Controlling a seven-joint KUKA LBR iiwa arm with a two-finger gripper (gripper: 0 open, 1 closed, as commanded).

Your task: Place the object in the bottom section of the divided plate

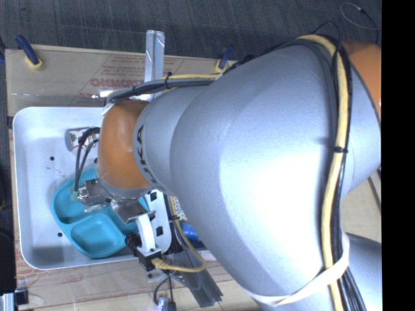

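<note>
A blue divided plate (pixel 91 229) lies in the left white bin (pixel 32 173), near its lower right part. Its bottom section shows as a rounded blue well; the other sections are mostly covered by the arm. My grey arm with its orange band (pixel 117 151) reaches in from the right and hangs directly over the plate. The gripper (pixel 87 193) sits at the wrist's end above the plate's upper part, seen from behind, with cables around it. No object is visible on the plate or at the gripper.
The arm's big grey body hides the right bin and most of the bench. A cardboard sheet (pixel 117 70) with blue clamps lies behind the bins. A metal post (pixel 154 54) stands at the back. Bare bin floor shows at the left.
</note>
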